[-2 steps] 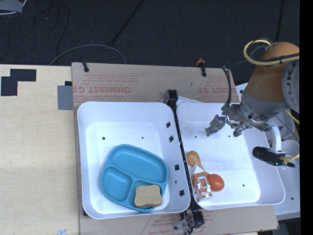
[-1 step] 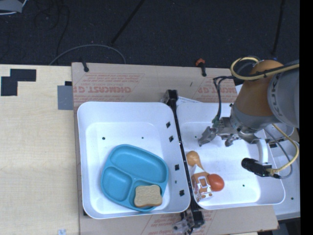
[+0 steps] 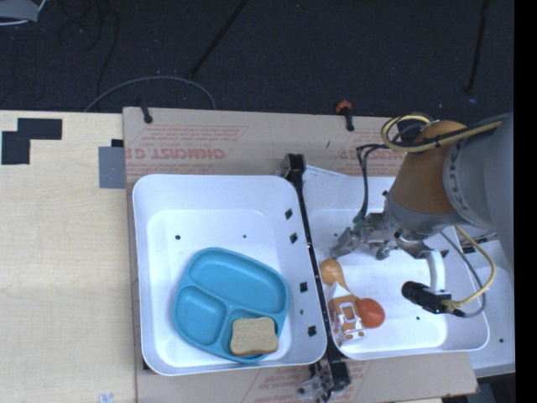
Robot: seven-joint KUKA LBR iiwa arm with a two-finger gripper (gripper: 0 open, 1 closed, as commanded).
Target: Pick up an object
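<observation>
Jaws of the gripper [image 3: 348,243] are hanging over the right bin [image 3: 470,330], and from here I cannot tell how they are set or whether they are holding anything. Just below them a small yellowish onion-like object [image 3: 332,270] is lying against the bin's left wall, with an orange-and-white packet [image 3: 346,319] and a red-orange ball [image 3: 371,313] further down. The onion is looking light, firm and smooth-skinned; closing across its round middle seems safest, since it may roll.
</observation>
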